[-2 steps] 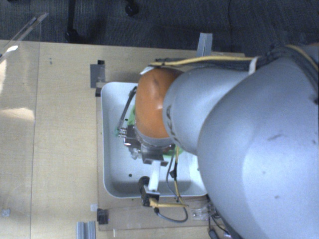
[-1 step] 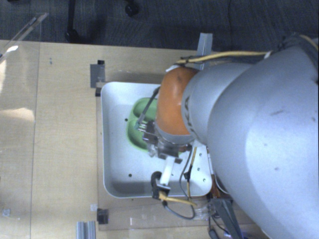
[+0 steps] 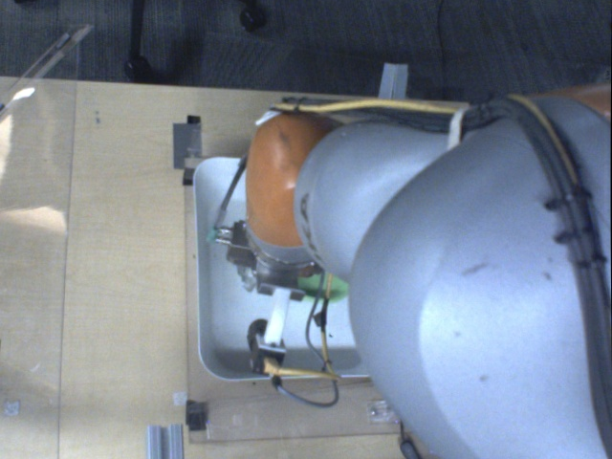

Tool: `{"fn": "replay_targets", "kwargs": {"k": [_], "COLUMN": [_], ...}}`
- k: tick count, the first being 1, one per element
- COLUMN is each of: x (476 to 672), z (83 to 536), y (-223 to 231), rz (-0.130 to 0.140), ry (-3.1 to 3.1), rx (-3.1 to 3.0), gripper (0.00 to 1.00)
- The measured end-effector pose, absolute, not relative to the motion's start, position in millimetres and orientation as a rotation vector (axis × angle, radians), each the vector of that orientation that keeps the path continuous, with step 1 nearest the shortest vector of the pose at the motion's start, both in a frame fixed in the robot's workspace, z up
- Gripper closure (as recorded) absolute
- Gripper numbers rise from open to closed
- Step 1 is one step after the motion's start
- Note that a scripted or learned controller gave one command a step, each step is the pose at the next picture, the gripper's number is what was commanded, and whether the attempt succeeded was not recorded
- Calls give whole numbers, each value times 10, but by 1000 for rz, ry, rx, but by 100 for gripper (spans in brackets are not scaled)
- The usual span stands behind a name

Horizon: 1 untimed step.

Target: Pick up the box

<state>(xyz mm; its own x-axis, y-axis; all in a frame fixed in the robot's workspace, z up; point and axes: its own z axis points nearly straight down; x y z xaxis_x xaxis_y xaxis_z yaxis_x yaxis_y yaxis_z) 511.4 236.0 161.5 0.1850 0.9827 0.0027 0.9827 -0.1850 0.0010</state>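
Arm (image 3: 459,256) hung over the white bin (image 3: 212,256), claw (image 3: 260,273) above its floor. Claw's grip state could not be told.

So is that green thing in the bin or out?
In: the green thing pokes out under the arm, inside the walls of the white bin. Lying or lifted, cannot tell.

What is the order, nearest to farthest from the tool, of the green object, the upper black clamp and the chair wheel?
1. green object, just right of the tool.
2. black clamp, on the bench at upper left.
3. chair wheel, on the floor at top.
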Motion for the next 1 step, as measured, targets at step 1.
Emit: {"fn": "replay_targets", "kwargs": {"k": [1], "x": [5325], "z": [3671], "y": [2356], "rz": [-10], "ry": [-1990], "rx": [-2433], "gripper": [100]}}
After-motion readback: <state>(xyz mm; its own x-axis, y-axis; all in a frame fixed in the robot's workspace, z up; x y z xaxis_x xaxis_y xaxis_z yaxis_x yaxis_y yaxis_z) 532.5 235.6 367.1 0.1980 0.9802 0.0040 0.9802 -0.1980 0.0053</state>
